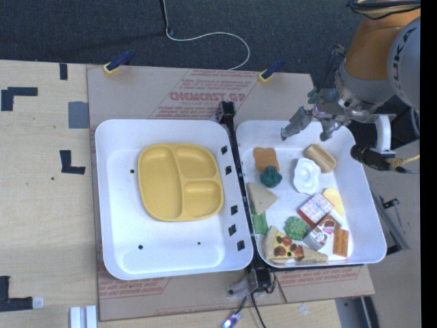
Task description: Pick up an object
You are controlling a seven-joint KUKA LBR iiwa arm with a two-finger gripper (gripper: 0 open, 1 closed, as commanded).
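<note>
The hand (pixel 313 123) hangs at the upper right of the frame, over the top rim of the right bin (pixel 362 183), fingers spread apart with nothing between them. Just below it lies a tan bun (pixel 320 158), beside a white fried egg (pixel 306 175) and an orange block (pixel 265 158) touching a teal lump (pixel 272 177). The left bin (pixel 116 183) holds a yellow tray (pixel 181 182) with three compartments.

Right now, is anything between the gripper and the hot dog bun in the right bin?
Nothing visible is. The gripper, fingers spread, hangs above the right bin's far edge, and the hot dog bun lies just below it on bare white floor. Its nearest neighbour, the fried egg, sits on its near side, away from the gripper.
</note>
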